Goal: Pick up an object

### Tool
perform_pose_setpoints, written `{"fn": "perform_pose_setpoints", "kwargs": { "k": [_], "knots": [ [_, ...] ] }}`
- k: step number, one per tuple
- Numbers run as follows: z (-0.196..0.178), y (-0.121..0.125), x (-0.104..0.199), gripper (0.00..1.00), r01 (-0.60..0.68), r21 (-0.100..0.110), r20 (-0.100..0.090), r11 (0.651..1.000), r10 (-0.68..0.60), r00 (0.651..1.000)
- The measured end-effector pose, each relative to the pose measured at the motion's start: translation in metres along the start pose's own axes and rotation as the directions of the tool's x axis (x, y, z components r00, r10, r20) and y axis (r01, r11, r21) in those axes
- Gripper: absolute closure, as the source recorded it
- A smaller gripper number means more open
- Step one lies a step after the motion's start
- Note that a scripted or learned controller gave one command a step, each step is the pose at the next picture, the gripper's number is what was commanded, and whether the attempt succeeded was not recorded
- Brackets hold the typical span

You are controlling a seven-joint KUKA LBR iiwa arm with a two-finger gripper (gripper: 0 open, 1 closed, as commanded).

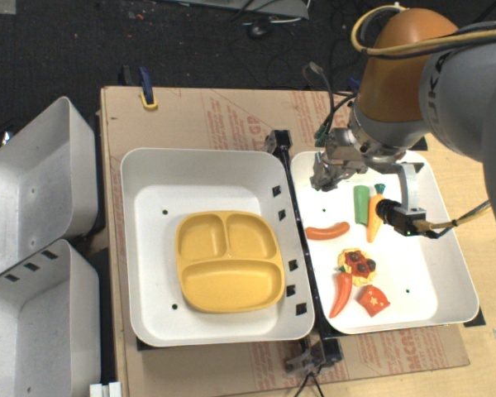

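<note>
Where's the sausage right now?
The sausage lies in the right bin, near its left wall, just left of the carrot and above the pizza slice. The gripper hangs above it.

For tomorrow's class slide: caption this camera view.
Grey arm's end effector hovers over right white bin of toy food; yellow divided plate sits left.

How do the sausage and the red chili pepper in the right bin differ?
The sausage is orange-red and lies nearly crosswise; the red chili pepper is a deeper red and lies nearly lengthwise, nearer the camera. The sausage has rounded ends; the chili pepper tapers to a point. Both lie in the right bin, apart from the pincer.
</note>
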State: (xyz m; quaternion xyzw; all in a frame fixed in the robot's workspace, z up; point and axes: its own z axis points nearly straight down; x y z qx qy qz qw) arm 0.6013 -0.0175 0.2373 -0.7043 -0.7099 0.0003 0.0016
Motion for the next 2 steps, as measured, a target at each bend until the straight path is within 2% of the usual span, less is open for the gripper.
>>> {"fn": "perform_pose_setpoints", "kwargs": {
  "k": [1, 2],
  "knots": [
    [0.009, -0.019, 0.055, 1.00, 0.000, 0.002, 0.000, 1.000, 0.000, 1.000],
    [0.001, -0.016, 0.110, 1.00, 0.001, -0.004, 0.000, 1.000, -0.001, 1.000]
  ]
}}
